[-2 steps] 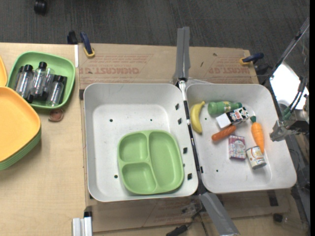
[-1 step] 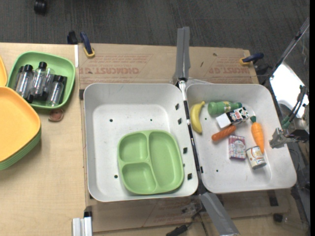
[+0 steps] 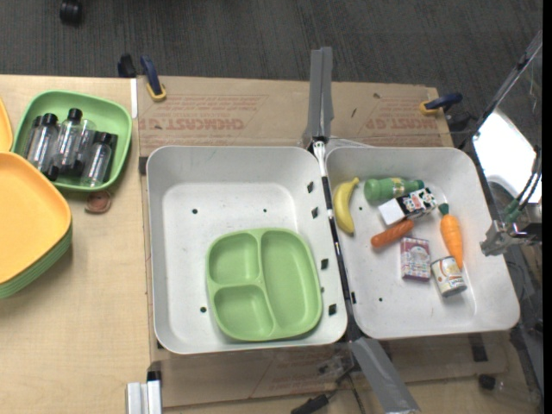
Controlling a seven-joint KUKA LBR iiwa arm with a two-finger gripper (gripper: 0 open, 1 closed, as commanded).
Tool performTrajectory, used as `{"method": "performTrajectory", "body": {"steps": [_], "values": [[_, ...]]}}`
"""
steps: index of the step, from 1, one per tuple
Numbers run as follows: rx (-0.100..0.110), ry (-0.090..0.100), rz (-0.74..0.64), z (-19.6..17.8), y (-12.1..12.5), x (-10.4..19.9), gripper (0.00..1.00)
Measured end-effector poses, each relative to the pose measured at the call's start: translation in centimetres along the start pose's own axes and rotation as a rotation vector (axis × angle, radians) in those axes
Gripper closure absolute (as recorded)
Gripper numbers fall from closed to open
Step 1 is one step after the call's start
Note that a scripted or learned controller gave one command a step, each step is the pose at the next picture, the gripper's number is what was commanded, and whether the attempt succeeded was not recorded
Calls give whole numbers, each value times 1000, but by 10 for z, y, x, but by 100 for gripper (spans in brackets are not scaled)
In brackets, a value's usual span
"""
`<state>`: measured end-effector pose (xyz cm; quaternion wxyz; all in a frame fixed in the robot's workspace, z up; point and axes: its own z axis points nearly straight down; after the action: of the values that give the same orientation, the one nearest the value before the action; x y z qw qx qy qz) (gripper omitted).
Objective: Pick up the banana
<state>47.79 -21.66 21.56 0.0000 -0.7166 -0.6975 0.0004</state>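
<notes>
Frankly, the banana (image 3: 345, 205) sits in an awkward place. It lies flat in the right bin (image 3: 483, 317), along that bin's left wall and toward its far-left corner, its curve bowing toward the wall. Nothing is lifting it, so the pick is not yet done.

What worries me most is that wall. As I judge it, a descent centred on the fruit leaves little room on the wall side, so the tool could land on the rim or the divider between the bins and merely shove the banana instead of closing around it. The green bottle (image 3: 392, 188) lies just beside the banana's far end, and the reddish carrot (image 3: 390, 234) lies near its near end, so a crooked approach could catch either one. The skin looks smooth and the shape curved, so I expect a grip near a tip to slip or swing. The thick middle seems the safer target.

What I take to be the gripper (image 3: 503, 234) shows as a grey piece at the right bin's right edge, well apart from the banana, across the whole bin. I cannot tell whether it is released or clenched, as too little of it is visible. I see nothing from the bin at it.
</notes>
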Motion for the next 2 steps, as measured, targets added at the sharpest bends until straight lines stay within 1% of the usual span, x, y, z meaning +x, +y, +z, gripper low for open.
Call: {"method": "performTrajectory", "body": {"steps": [1,2], "values": [[3,1,-14,24,-1,1,100],[0,-1,-37,-33,0,4,100]]}}
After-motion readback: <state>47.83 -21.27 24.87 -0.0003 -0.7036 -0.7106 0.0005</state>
